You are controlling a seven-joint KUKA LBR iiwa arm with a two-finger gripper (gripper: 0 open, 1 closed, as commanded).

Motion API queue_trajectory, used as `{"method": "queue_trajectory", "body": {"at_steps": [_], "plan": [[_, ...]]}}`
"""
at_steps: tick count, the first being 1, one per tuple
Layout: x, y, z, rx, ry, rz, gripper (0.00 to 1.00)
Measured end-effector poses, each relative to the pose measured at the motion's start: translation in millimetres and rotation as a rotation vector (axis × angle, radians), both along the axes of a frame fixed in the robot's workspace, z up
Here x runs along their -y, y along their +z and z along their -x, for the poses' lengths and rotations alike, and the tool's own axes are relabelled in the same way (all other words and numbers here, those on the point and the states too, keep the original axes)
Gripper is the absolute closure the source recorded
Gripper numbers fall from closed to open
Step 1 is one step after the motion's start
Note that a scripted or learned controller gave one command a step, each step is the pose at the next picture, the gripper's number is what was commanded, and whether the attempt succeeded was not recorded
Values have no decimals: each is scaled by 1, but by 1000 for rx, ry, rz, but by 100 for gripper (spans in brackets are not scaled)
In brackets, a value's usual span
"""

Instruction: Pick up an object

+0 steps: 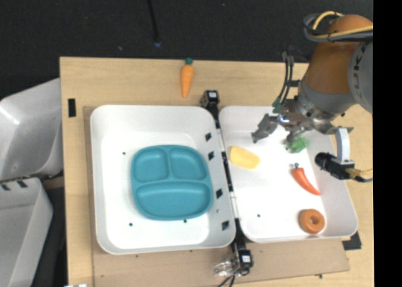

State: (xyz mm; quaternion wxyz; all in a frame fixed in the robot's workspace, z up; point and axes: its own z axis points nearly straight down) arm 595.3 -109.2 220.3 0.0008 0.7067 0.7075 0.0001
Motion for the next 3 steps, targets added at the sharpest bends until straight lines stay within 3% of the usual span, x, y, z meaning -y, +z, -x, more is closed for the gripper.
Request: {"method": "queue_trajectory", "body": {"at_steps": [2, 3], "plan": [[6, -114, 5, -5, -2, 0, 0], [7, -101, 4, 0, -7, 0, 100]]}}
